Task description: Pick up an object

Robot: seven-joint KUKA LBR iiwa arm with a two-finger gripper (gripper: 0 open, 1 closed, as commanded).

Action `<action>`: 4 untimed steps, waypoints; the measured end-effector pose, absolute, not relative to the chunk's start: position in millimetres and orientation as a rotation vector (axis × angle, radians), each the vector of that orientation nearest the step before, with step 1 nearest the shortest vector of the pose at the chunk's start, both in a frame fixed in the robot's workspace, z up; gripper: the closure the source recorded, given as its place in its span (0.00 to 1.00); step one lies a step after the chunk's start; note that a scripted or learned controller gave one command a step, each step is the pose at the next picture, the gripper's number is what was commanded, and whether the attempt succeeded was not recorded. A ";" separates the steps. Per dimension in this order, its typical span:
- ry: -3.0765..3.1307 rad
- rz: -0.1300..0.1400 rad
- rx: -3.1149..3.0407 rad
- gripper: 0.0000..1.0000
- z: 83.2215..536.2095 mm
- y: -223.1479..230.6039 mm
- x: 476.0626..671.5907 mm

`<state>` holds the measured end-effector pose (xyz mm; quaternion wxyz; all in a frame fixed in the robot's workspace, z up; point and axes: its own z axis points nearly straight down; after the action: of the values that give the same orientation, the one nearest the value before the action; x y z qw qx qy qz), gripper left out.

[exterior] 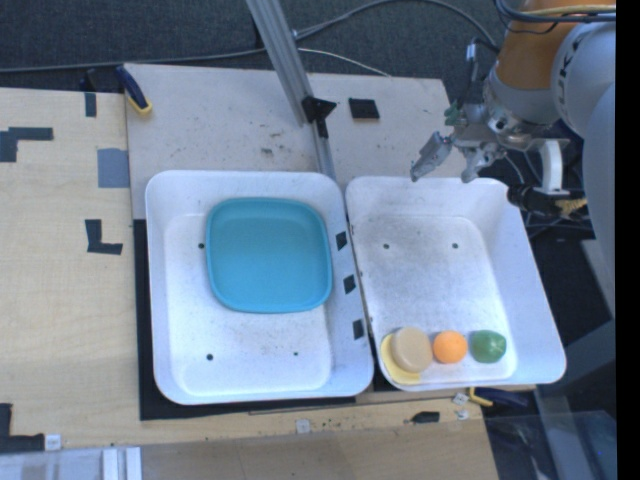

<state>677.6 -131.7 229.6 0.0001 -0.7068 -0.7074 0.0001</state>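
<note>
— Objects for picking, nearest first?
— Tan round piece (410,349) on a yellow disc, orange ball (450,347), green ball (488,346): a row along the near edge of the right bin (520,258).
— Left bin (170,268)?
— One blue plate (268,254), lying flat.
— Farthest entry?
— Gripper (444,168), above the right bin's far rim, fingers spread, grasping nothing.

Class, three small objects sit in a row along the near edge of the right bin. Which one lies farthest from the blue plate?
The green ball, at the row's right end. The orange ball is in the middle, and the tan disc lies nearest the blue plate.
</note>
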 end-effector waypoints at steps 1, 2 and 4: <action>-2.220 0.005 -2.219 0.00 184.2 -137.0 680.5; -2.220 0.005 -2.218 0.00 141.2 -134.7 680.3; -2.224 0.001 -2.220 1.00 101.1 -133.9 680.4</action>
<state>680.4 -133.9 101.1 -0.0003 -0.7065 -0.7077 0.0003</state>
